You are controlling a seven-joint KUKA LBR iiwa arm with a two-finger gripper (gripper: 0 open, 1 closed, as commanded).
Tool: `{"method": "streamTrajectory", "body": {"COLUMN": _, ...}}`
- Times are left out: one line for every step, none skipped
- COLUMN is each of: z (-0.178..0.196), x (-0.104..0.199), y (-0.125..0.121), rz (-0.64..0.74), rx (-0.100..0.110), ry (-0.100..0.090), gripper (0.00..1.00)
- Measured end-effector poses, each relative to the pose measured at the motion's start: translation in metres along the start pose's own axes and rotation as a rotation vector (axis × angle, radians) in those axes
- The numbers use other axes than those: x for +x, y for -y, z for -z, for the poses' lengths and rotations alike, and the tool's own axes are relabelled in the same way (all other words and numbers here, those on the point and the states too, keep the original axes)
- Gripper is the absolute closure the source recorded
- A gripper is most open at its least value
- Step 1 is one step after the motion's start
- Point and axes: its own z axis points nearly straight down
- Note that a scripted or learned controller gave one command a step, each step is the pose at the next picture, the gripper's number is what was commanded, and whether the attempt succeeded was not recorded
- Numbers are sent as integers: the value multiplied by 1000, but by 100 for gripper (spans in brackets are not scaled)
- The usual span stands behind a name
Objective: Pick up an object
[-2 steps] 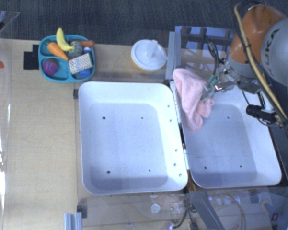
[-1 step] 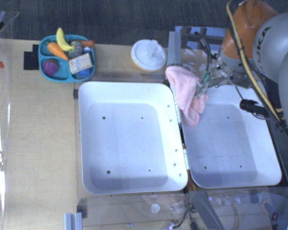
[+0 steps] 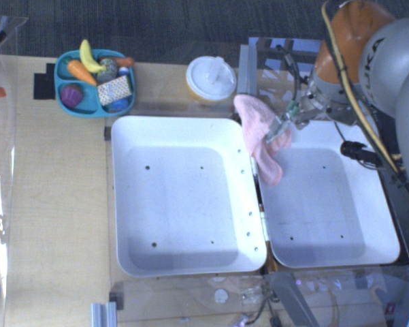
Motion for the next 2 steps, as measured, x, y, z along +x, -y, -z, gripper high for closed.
{"method": "streamTrajectory", "body": {"z": -76, "x": -30, "y": 31, "rz": 53, "rx": 3, "ry": -2, "gripper": 0}}
{"method": "streamTrajectory", "body": {"z": -97, "x": -23, "y": 38, "rz": 184, "rx": -4, "ry": 1, "gripper": 0}}
